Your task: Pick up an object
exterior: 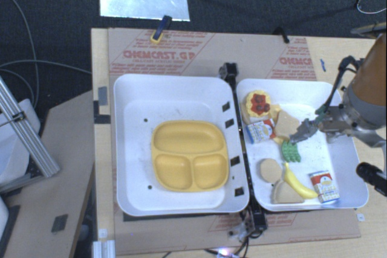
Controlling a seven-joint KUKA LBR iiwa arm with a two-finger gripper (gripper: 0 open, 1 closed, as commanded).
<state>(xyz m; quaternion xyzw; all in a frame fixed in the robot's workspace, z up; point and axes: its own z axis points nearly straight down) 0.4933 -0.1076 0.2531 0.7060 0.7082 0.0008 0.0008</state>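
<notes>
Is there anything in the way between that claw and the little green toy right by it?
Nothing visible blocks it. The gripper hangs in the right bin, just above the green toy, with no object between them. A tan slice lies close on the upper left, and a banana just below, so neighbours are tight but not in the path.

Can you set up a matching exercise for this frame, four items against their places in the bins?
Things:
1. yellow divided tray
2. banana
3. tart with red topping
4. small red and white carton

Places:
A. right bin, far end, near the divider between the bins
B. left bin, in the middle
C. right bin, near end, by the outer corner
D. right bin, near end, between the round cookie and the carton

Right pairs: 1-B, 2-D, 3-A, 4-C

The hand is over the right bin, just above the green toy.
</notes>
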